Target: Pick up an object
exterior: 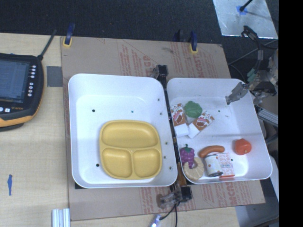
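Hand (235, 94) hovering at right bin's (246, 176) upper corner, grip impossible to tell; tomato (242, 146) sitting near below.

We see the arm (265, 79) cut off at the right edge, and its gripper (235, 93) is too small and blurred over the right bin (246, 126) for us to read. The orange tablet (16, 89) runs off the left edge. We can't read the labels on the can (218, 164) or the packets (189, 119), and the can hides part of the round biscuit (191, 170)
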Available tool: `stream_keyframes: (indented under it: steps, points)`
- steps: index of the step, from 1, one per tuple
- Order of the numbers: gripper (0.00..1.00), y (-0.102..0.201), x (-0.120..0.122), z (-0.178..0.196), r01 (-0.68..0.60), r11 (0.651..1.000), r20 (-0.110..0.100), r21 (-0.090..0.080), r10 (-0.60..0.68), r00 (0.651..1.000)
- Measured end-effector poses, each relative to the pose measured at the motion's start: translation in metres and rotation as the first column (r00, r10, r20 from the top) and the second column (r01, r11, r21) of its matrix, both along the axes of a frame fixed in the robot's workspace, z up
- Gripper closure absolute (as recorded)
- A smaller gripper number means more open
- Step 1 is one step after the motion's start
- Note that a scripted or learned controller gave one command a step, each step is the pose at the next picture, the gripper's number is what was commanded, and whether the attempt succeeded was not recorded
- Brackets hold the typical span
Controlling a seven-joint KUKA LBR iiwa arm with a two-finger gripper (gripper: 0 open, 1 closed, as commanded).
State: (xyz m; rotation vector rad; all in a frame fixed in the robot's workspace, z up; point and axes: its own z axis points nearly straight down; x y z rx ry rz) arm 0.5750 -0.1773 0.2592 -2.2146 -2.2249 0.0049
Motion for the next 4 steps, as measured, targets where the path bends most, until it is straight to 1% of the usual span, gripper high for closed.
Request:
stream_keyframes:
  steps: [1,2,3,4]
  points:
    - [0.0,0.06,0.019,-0.102,-0.002,1.0,-0.003,0.0,0.002,1.0]
    - [0.0,0.065,-0.002,-0.167,0.0,1.0,0.002,-0.002,0.0,1.0]
    - [1.0,0.064,-0.002,-0.156,-0.004,1.0,0.0,-0.002,0.004,1.0]
    - [1.0,0.129,-0.015,-0.067,-0.001,1.0,0.001,0.001,0.001,1.0]
